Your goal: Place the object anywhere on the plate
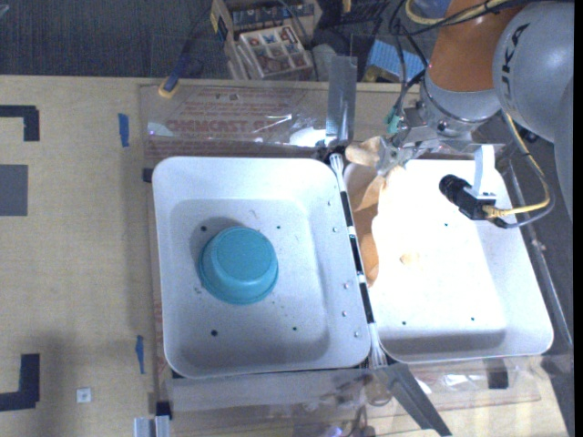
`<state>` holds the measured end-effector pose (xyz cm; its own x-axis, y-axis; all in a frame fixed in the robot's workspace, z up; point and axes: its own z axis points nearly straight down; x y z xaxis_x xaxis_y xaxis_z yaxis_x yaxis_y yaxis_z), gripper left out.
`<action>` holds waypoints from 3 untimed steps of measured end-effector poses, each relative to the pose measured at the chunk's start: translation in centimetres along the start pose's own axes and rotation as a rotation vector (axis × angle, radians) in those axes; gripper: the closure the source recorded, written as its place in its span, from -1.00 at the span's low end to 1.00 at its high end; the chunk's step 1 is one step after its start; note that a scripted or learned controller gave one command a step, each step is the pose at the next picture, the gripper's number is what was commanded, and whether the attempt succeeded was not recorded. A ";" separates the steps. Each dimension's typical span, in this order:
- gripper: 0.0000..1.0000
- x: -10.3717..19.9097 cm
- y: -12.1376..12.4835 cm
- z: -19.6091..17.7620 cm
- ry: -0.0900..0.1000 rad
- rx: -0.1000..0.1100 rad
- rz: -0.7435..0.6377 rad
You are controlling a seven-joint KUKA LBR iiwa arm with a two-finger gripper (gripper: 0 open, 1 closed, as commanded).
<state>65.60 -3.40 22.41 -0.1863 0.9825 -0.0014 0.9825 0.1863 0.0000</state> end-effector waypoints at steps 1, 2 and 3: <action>1.00 4.8 -1.2 0.8 0.003 0.003 -0.401; 1.00 9.7 -0.7 0.8 0.003 0.002 -0.799; 1.00 14.9 -1.4 -0.4 0.003 -0.001 -1.195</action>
<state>61.43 11.00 22.83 -0.9823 0.1872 0.0014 0.1872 0.9823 0.0006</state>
